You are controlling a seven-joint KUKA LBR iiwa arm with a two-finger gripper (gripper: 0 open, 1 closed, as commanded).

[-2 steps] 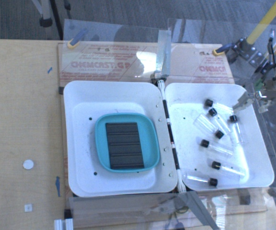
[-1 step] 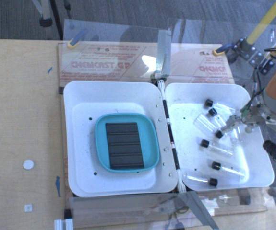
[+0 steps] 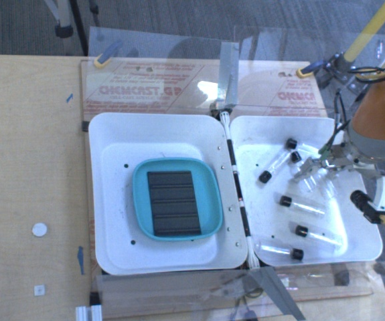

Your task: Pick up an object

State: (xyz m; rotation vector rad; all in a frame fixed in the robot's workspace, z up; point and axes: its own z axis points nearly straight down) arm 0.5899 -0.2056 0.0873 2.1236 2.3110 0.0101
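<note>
Capped tube [image 3: 280, 251] lies nearest; more tubes [image 3: 302, 206] surround the end effector [image 3: 313, 170].

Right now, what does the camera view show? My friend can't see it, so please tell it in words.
A grey robot arm reaches from the right over the right white bin, its gripper low among several clear tubes with black caps. The left white bin holds a teal tray with a dark ridged block in it.

A pale tan wooden bench top [image 3: 25, 146] filled the left side, bearing a small white round disc [image 3: 39, 230] and blue tape marks. Beyond it lay grey carpeted floor [image 3: 192, 5], where a white stand leg [image 3: 58, 12] stood at upper left.
</note>
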